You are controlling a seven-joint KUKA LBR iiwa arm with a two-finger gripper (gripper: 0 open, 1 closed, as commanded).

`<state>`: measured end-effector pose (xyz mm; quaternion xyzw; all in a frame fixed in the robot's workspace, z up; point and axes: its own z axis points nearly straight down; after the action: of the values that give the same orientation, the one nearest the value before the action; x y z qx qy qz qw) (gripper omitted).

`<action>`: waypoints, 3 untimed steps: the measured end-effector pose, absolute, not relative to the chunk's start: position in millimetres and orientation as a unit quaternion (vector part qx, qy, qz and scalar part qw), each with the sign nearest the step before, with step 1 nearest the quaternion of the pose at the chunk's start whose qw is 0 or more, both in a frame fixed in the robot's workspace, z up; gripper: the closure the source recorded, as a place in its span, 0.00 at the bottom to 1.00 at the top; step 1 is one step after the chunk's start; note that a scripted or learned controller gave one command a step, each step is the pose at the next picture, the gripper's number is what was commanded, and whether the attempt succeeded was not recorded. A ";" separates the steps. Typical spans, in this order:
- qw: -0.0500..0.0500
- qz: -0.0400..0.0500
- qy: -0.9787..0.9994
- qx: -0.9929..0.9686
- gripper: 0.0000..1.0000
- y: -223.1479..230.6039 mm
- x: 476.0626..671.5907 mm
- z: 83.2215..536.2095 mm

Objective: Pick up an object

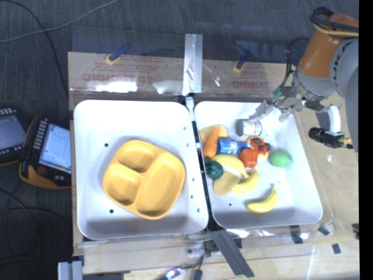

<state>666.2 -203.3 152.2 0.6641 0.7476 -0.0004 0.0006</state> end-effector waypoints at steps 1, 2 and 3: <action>0.003 0.001 0.744 0.668 0.00 -156.7 637.7 88.8; 0.005 0.002 0.702 0.712 0.00 -153.5 574.7 89.8; 0.005 0.003 0.713 0.701 0.00 -125.5 487.3 90.4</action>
<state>487.3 -125.5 90.4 0.7009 0.7133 0.0033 0.0048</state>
